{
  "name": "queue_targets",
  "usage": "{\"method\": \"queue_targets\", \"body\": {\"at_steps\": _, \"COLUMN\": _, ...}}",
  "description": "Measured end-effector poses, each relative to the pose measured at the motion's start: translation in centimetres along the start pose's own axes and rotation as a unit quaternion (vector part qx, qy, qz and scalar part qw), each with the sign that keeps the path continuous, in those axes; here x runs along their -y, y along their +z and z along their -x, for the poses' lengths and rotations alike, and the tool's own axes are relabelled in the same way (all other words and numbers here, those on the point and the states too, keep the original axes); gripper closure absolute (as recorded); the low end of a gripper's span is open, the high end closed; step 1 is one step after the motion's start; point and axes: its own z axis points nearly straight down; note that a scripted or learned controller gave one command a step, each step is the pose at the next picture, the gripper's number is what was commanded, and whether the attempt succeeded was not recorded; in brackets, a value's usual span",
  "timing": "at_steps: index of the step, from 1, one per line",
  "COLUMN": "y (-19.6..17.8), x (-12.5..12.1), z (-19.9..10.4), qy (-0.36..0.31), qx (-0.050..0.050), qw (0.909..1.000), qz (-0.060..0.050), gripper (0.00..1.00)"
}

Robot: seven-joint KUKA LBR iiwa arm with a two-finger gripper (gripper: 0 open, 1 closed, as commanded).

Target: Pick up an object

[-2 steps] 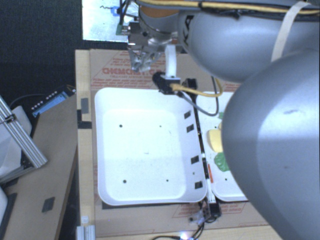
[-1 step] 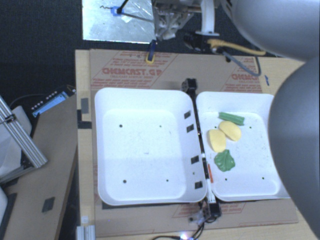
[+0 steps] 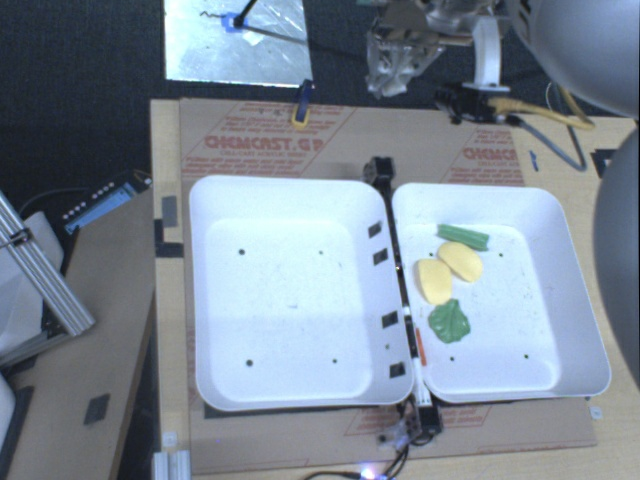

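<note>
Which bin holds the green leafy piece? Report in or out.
In: the green leafy piece lies on the right bin's floor, below two yellow pieces.

The light is bright and even, coming from above. The white bins (image 3: 290, 298) are a little overexposed, with soft shadows at their walls. The foil sheet (image 3: 235, 28) gives glare. The arm (image 3: 580, 28) is blurred, close to the camera. The picture is slightly grainy.

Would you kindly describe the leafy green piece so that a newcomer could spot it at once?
Look in the right-hand white bin, where four small things cluster near its left wall. The leafy green piece is the lowest of them, just below the two yellow pieces. Unlike the long green piece at the top, it is squat with a ragged outline.
</note>
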Motion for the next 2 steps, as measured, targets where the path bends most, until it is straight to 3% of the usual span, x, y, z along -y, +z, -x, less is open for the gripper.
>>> {"method": "queue_targets", "body": {"at_steps": 2, "y": 7.3, "x": 0.0, "z": 14.0, "qy": 0.0, "qx": 0.0, "qw": 1.0, "qz": -0.001, "gripper": 1.0}}
